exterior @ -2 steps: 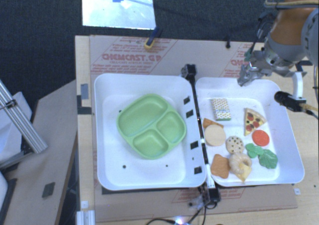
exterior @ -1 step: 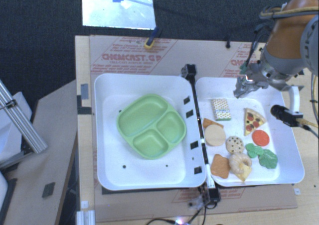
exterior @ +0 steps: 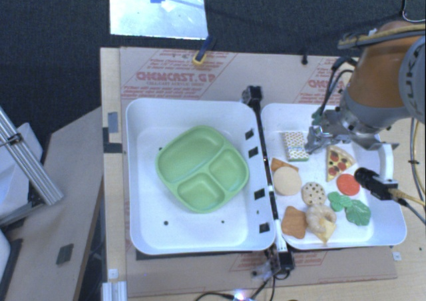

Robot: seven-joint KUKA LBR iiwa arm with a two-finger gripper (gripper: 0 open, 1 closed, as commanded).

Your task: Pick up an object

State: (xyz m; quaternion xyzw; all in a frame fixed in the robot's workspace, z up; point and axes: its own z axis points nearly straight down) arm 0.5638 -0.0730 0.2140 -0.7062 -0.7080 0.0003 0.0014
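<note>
My gripper (exterior: 317,138) hangs low over the upper middle of the right bin (exterior: 397,228). It sits between a speckled square cracker (exterior: 294,146) on its left and a pizza slice (exterior: 339,160) on its lower right. I see nothing held in it. Below lie a red tomato slice (exterior: 348,184), a pale round bun (exterior: 287,180), a dotted cookie (exterior: 313,193), green lettuce (exterior: 353,209), an orange-brown piece (exterior: 293,222) and a yellowish lump (exterior: 323,222).
The left bin (exterior: 136,160) holds a green divided plate (exterior: 202,168). A black divider (exterior: 261,153) with clips runs between the two bins. The grey and orange arm (exterior: 383,86) covers the right bin's upper right corner, and a black fitting (exterior: 374,182) sticks out near the tomato.
</note>
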